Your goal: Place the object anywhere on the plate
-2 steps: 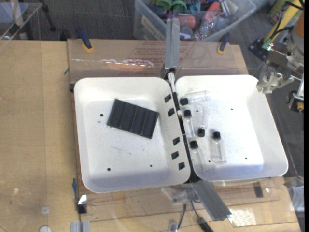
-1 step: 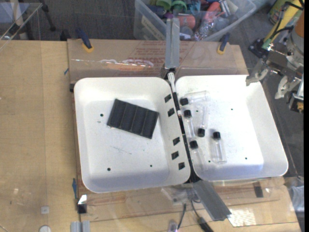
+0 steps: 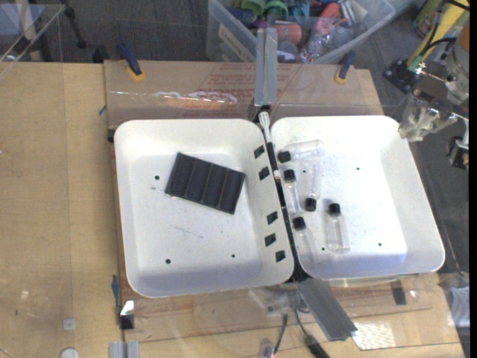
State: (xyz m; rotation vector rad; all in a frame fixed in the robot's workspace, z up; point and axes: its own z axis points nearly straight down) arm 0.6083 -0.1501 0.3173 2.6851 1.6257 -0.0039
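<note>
Several small clear plastic vials with black caps (image 3: 313, 192) lie scattered in the left half of the right white bin (image 3: 387, 162), close to the divider where the two bins meet. One lies far, near the bin's upper left; others lie side by side toward the middle, and one with its cap pointing far rests nearer the front. The dark grey ribbed rectangular plate (image 3: 205, 183) lies flat and slightly tilted in the left white bin (image 3: 149, 259), well apart from the vials. The gripper (image 3: 417, 121) hangs over the far right rim of the right bin, apart from every vial; whether it is clenched or released cannot be told. Beyond the bins, a clear plastic tub of colourful toys (image 3: 298, 13) stands at the far edge.
</note>
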